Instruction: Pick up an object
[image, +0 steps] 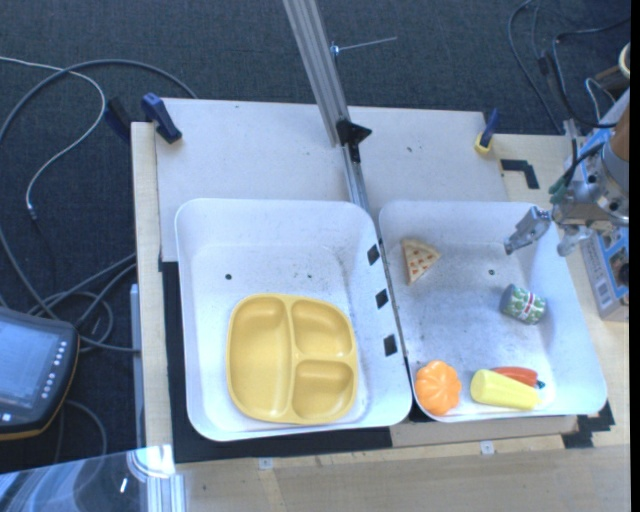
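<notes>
White plastic bins sit side by side on the bench. Resting in the left bin (200, 240) is a yellow divided tray (293, 357). Five small things lie in the right bin (470, 215): a pizza slice (419, 260) near the far left corner, a green can (523, 304) on its side toward the right wall, and along the near edge an orange pumpkin (437, 387), a yellow block (504, 390) and a red piece (516, 375) just behind the block, perhaps a pepper. The gripper (545, 232) hangs over the bin's far right corner, its two fingers spread apart with nothing between them, well apart from the can below it.
</notes>
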